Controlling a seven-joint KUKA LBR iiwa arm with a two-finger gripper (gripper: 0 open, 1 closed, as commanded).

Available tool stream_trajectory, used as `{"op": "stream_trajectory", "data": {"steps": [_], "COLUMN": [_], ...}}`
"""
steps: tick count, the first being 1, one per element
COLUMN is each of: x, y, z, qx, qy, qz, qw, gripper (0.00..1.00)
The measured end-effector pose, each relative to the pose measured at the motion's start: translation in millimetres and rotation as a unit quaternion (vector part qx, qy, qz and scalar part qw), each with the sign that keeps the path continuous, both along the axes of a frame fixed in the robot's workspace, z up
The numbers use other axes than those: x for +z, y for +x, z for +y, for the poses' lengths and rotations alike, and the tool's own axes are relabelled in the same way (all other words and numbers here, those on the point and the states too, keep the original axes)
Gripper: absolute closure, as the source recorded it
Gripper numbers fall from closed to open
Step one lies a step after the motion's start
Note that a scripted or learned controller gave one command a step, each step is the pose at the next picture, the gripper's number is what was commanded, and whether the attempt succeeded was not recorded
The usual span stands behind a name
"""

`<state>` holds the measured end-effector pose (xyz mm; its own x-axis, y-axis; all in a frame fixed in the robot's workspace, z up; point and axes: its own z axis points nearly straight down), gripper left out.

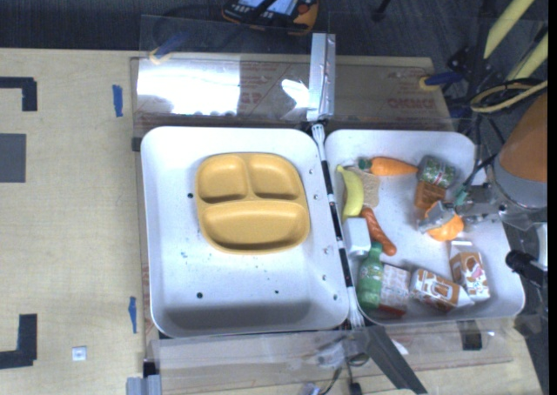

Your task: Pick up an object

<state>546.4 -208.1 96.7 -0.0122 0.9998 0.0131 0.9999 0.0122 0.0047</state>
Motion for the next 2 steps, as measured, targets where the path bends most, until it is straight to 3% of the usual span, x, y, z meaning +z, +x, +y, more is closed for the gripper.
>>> {"op": "stream_trajectory", "data": {"steps": [1, 2], "x": [9, 122], "y": [0, 41], "z": [0, 61], "qx": [0.0, 0.006], "qy": [-0.0003, -0.0069], "qz": [0.0, 0.002], "qw": [1.0, 1.0], "gripper": [1.0, 1.0]}}
